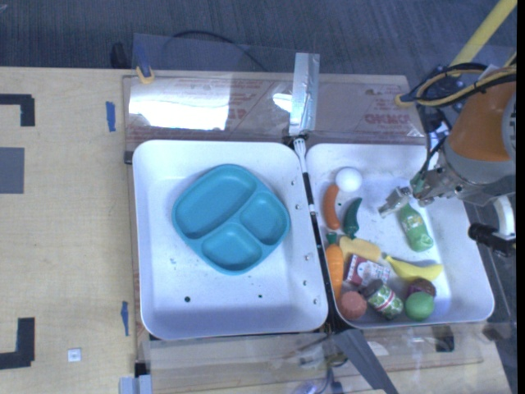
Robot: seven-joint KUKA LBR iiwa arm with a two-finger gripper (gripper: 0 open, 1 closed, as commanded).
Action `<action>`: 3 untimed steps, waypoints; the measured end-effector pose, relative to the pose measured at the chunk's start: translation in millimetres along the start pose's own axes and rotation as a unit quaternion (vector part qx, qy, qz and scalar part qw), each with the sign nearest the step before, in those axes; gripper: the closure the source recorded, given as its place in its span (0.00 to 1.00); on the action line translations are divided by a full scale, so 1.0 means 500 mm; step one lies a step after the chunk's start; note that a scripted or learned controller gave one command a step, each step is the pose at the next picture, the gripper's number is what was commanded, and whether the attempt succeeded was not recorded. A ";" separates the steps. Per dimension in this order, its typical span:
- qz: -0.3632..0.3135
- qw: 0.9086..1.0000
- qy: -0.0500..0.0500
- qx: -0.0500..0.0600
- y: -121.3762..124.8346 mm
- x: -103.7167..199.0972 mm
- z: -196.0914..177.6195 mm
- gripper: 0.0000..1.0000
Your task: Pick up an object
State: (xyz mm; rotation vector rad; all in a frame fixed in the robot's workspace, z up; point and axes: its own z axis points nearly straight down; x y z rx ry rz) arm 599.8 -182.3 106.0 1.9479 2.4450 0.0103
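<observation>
Gripper [399, 197] sits low in the right bin [476, 298], near its back right part, at the end of my arm [480, 138], which comes in from the right with the orange band showing above the wrist. From this slant I cannot tell whether its two tips are apart or together, and I see nothing between them. Just beside the tool, toward the front, lies a light green bottle-like object [417, 228], tilted; whether the tool touches it I cannot tell. A white egg [349, 179] lies near the back of the same bin, with an orange carrot-like piece [330, 206] and a dark green pepper-like piece [353, 217] close along the bin's left wall. Farther forward I note a yellow banana [414, 266], a second orange piece [335, 265], a red and white packet [359, 269], a small can [384, 299], a reddish round fruit [353, 304], a dark purple round item [422, 287] and a green round fruit [419, 305], all crowded together and mostly touching. In the left bin [164, 302] a blue divided plate [231, 217] with three compartments lies flat near the middle, well apart from the tool.
</observation>
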 end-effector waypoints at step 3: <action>0.068 0.998 0.003 0.003 0.077 0.117 -0.193 1.00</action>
